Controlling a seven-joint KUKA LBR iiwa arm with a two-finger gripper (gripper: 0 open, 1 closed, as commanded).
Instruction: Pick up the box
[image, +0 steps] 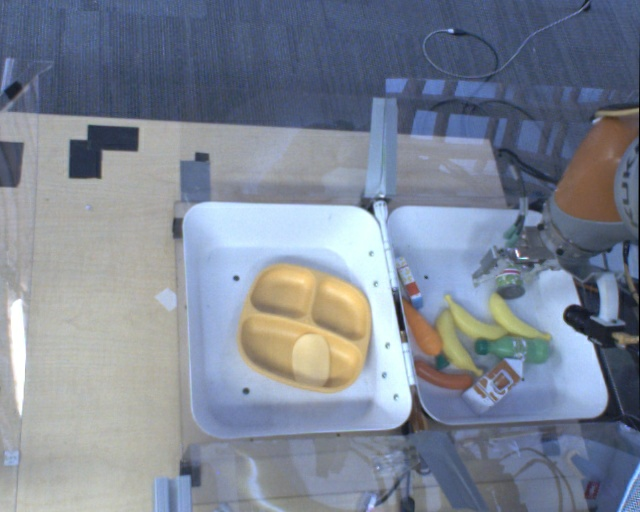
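The arm (600, 190) reaches in from the right edge, its orange band bulging wide above the grey wrist. The wrist angles down and to the left, and the claw (508, 268) hangs low at its end, metal parts splayed; whether it is spread or closed is unclear.

- A pale wooden bench (100, 330) is seen.
- Two white bins are set directly on it, side by side: left bin (215, 400), right bin (440, 235).
- Black patches (100, 148) are marked on its surface.
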